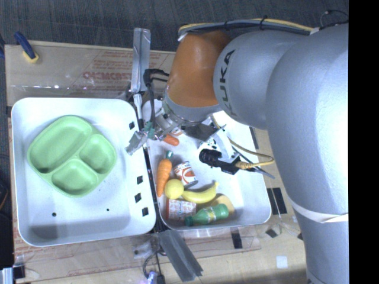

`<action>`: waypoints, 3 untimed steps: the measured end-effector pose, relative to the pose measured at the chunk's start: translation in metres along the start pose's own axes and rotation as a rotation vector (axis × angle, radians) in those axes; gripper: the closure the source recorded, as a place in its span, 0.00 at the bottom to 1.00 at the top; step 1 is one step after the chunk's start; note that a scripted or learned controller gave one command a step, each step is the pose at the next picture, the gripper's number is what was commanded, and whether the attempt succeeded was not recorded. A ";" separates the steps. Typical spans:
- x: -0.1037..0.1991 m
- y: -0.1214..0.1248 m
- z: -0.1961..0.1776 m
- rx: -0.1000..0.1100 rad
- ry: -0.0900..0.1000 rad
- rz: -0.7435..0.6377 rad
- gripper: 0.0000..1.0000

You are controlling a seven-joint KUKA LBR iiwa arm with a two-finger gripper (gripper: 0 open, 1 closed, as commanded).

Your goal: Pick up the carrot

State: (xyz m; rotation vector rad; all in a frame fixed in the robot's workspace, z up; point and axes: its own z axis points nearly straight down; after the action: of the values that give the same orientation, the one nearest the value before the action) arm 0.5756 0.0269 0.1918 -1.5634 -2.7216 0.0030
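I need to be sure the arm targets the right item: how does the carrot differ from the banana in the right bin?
The carrot is orange, straight and tapered, lying lengthwise near the right bin's left wall. The banana is yellow, curved, and lies crosswise further in. The carrot lies nearer the gripper than the banana does. Both lie flat among the other groceries, next to a lemon.

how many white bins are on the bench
2. The left shallow white bin holds a green divided plate. The right shallow white bin holds the orange carrot, a yellow banana and other items; the grey arm hides part of it.
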 end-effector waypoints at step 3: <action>-0.023 -0.034 0.000 -0.002 -0.002 0.107 0.00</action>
State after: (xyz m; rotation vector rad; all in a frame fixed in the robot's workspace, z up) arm 0.5576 -0.0097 0.1914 -1.7087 -2.6360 0.0020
